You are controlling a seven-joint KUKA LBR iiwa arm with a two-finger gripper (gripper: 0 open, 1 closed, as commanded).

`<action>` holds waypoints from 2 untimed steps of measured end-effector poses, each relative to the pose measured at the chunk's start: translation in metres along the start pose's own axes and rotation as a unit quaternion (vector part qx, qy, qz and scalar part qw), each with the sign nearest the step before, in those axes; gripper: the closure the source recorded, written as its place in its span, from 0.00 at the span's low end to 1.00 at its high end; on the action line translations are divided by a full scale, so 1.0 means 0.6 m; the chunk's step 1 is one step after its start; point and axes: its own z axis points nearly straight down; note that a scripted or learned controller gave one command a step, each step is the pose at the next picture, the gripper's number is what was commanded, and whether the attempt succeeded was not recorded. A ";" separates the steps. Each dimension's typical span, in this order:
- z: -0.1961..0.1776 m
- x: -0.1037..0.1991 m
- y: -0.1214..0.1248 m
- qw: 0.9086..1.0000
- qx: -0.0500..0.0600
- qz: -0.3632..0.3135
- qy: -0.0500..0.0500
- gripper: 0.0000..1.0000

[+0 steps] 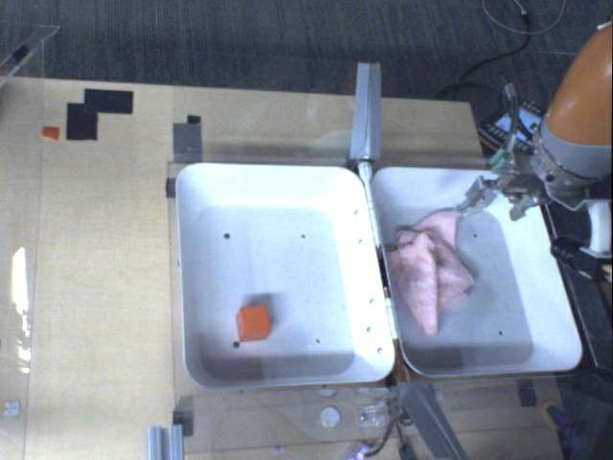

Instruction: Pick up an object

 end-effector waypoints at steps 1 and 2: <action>0.222 0.000 0.047 0.996 0.000 -0.089 0.000 0.00; 0.204 0.036 0.109 0.999 -0.003 -0.036 0.000 0.00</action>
